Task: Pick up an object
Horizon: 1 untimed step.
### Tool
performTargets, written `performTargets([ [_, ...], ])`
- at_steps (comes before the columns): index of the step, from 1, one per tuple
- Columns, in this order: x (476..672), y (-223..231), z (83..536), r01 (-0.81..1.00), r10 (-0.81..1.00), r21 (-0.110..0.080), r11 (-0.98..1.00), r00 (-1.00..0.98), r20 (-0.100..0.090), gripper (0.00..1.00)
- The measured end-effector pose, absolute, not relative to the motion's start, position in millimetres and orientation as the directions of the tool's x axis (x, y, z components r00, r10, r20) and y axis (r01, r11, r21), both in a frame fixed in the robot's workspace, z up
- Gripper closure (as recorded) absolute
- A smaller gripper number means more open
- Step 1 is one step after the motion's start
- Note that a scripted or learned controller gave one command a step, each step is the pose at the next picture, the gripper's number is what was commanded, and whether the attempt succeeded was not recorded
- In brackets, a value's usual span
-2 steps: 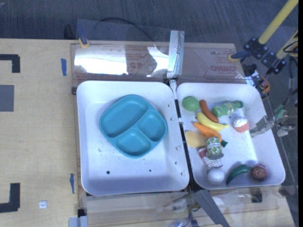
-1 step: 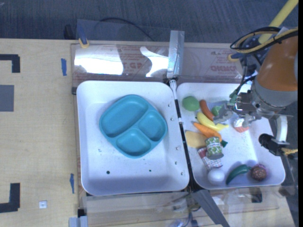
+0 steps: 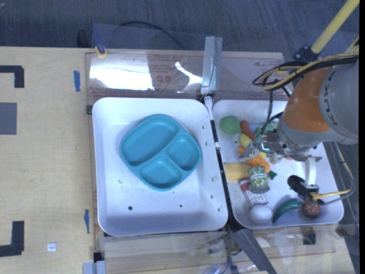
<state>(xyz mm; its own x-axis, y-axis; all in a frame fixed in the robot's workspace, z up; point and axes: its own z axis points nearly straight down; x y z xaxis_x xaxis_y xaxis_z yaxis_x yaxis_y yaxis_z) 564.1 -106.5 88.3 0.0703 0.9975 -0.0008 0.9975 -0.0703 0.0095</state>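
My gripper [image 3: 264, 144] hangs over the upper middle of the right bin [image 3: 333, 210], under the grey arm with its orange band. Right beneath and beside it lie a small orange piece [image 3: 258, 161] and an orange carrot [image 3: 246, 129]. A green ball [image 3: 230, 124] sits to its upper left. Toward the front of the bin are a yellow block [image 3: 232, 172], a can with a green label [image 3: 258, 179], a white egg [image 3: 261, 213], a green pepper [image 3: 285, 209] and a dark red ball [image 3: 311, 209]. Nothing is visibly held.
The left bin [image 3: 108, 204] holds a blue divided plate [image 3: 161, 151]. A metal divider strip [image 3: 212, 67] stands at the back between the bins. Yellow cables loop behind the arm at the upper right.
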Motion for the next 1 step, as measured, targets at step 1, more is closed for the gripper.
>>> performTargets([
  [1,564.8,-106.9,98.9,0.997,0.997,0.013,-0.072,0.072,-0.001,1.0],
])
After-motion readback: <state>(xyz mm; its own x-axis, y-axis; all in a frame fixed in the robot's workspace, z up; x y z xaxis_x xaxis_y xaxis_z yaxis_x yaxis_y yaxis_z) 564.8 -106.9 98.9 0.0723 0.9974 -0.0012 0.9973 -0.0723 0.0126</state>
